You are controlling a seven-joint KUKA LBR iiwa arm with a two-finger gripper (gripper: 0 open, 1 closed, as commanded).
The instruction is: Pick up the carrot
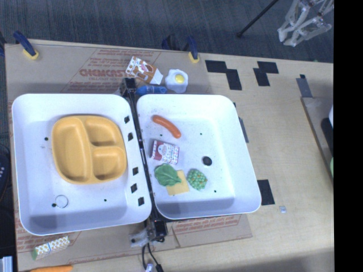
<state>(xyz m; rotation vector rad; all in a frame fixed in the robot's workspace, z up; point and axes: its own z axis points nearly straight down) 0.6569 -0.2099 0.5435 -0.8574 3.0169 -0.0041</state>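
White bins, two of them, sit side by side on the tabletop (283,152). In the camera view we count one yellow divided plate (89,148) in the left bin (28,208). The right bin (238,180) holds five small items. One is the carrot (166,126), lying slantwise near the far left corner. The others are one printed packet (164,151), one green leaf (167,174), one yellow slice (179,187) and one pea cluster (197,179). The pale end effector (306,15) shows at top right, well apart from the carrot; we cannot tell whether it is released or clenched.
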